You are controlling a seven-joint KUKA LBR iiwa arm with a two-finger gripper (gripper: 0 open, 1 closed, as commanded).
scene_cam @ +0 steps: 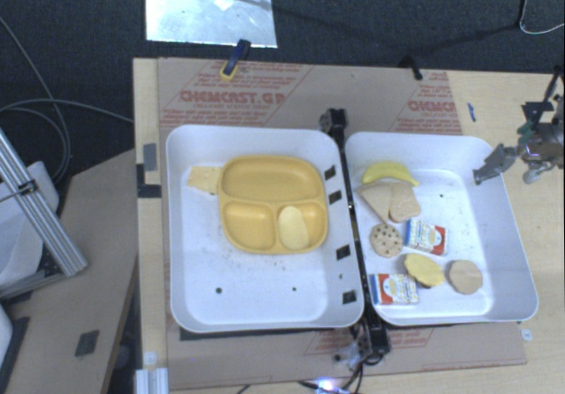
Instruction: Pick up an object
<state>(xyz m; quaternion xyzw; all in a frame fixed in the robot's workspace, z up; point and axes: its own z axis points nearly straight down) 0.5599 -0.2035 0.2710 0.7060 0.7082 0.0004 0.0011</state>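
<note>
Surface (291,83): cardboard-covered, carrying both bins.
Left bin (190,295): yellow divided tray (269,198).
Right bin (508,242): banana (390,173), cookie (385,240), snack packets (425,237), all well apart from the gripper.
Gripper (494,162): above right bin's far corner; jaws' state cannot be told.

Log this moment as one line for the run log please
arm: right edge | gripper: above right bin rim, holding nothing | banana: in right bin | yellow tray: left bin

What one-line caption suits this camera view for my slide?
Gripper at right bin's far corner, food pieces beside it; yellow tray in left bin.
</note>
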